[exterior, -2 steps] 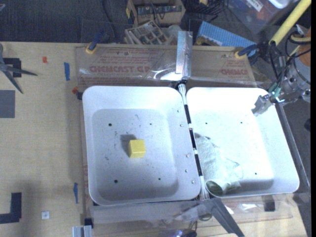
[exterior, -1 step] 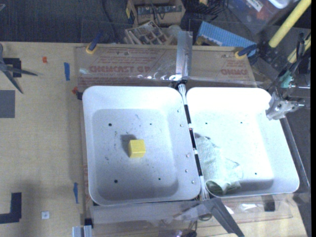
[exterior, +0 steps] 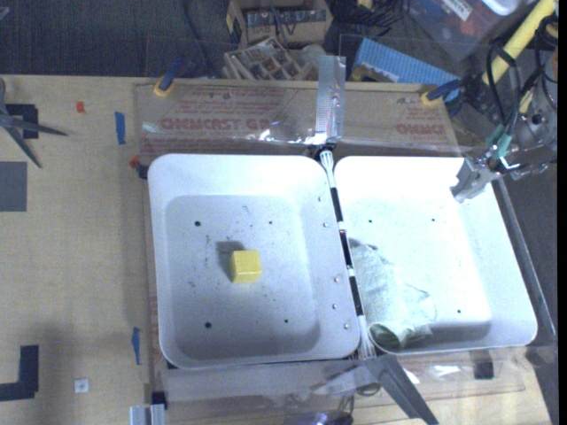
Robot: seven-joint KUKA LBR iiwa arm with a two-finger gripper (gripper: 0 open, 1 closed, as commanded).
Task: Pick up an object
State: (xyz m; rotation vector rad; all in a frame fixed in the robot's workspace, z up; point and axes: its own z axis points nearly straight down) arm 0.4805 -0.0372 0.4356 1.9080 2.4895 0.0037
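A small yellow block [exterior: 246, 266] lies near the middle of the left bin [exterior: 177, 193]. A crumpled pale cloth [exterior: 383, 283] lies along the left wall of the right bin [exterior: 496, 273], and its rolled greenish end [exterior: 391, 333] rests in the front left corner. My gripper [exterior: 467, 184] hangs over the back right corner of the right bin, far from both objects, with nothing visibly in it.
A metal strip [exterior: 330, 104] runs back from the seam between the bins. Cables and boxes [exterior: 275, 25] crowd the area behind the bench. Blue tape marks [exterior: 120, 127] sit on the wooden bench top to the left.
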